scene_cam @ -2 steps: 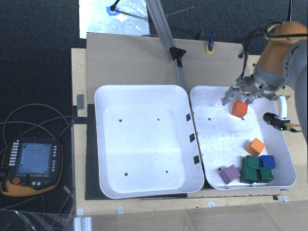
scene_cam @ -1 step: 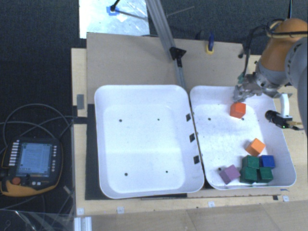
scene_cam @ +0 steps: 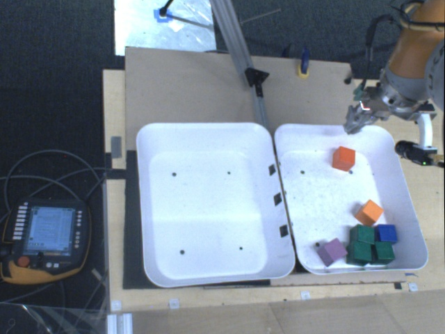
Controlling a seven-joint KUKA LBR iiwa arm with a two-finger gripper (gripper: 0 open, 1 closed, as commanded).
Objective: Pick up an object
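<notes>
The right bin [scene_cam: 306, 152] holds several small blocks. A red-orange cube [scene_cam: 343, 158] sits near its far side. A lighter orange block [scene_cam: 369, 211] lies lower down, and a purple block [scene_cam: 332, 251], green blocks [scene_cam: 362, 244] and a blue block [scene_cam: 386, 234] cluster in the near right corner. My gripper [scene_cam: 355, 122] hangs over the far right rim of this bin, up and to the right of the red-orange cube, with nothing seen between its fingers.
The left bin [scene_cam: 205, 200] lies beside the right one, with dark clips along the shared rim. A slanted metal pole [scene_cam: 236, 33] crosses the bench at the back. A teach pendant [scene_cam: 45, 239] with cables rests on the floor at left.
</notes>
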